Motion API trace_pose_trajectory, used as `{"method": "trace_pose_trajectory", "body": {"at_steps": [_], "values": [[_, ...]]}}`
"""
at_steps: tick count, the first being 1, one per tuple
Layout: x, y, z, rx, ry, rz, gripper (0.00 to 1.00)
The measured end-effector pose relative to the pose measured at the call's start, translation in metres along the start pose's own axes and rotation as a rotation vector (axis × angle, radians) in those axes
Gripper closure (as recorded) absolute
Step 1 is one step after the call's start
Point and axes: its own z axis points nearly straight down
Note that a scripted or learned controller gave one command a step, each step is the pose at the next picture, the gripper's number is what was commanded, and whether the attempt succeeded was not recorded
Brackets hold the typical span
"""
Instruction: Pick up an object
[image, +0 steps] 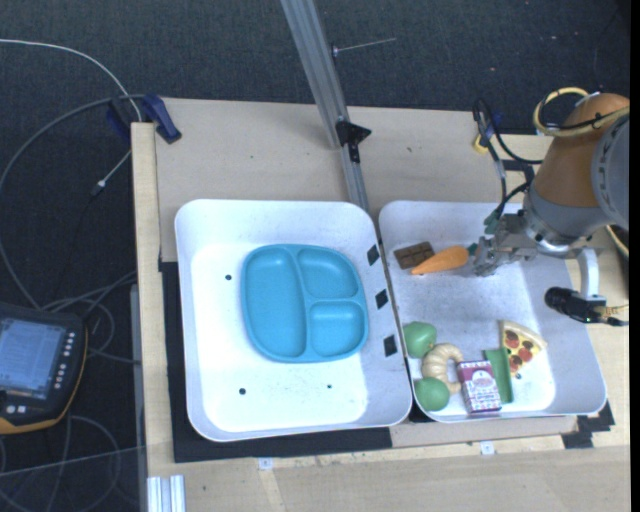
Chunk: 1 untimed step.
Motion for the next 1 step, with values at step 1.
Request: {"method": "trace_pose_trajectory", "body": {"at_steps": [1], "values": [[0.0039,0.0044,-0.0449,-0.006,-0.003,0.000,1.00]]}}
